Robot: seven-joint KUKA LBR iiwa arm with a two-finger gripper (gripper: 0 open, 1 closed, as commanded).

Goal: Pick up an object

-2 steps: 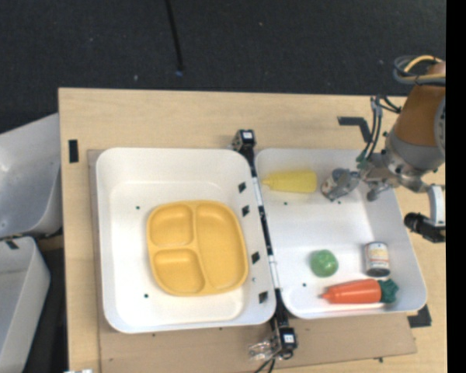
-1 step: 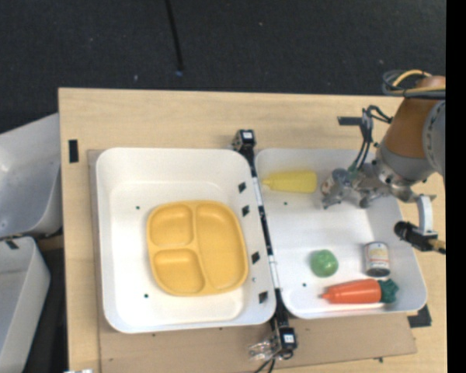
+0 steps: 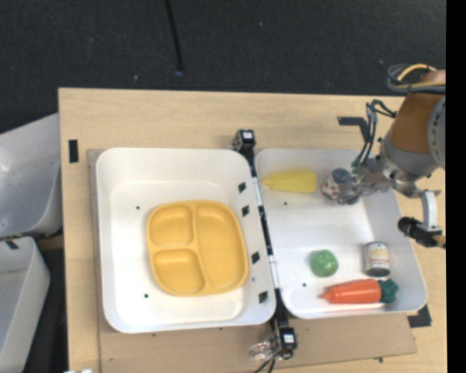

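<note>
yellow tray (image 3: 196,247): left bin (image 3: 109,208), rigid, too wide to pinch
yellow object (image 3: 290,181): right bin (image 3: 388,208), top left — smooth, light, pinch across its narrow middle
gripper (image 3: 340,186): just right of it — finger state can't tell

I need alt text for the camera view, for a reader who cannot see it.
The gripper hangs low in the right bin beside a yellow corn toy; a green ball, small can and carrot toy lie nearer. The left bin holds a yellow divided plate.
</note>
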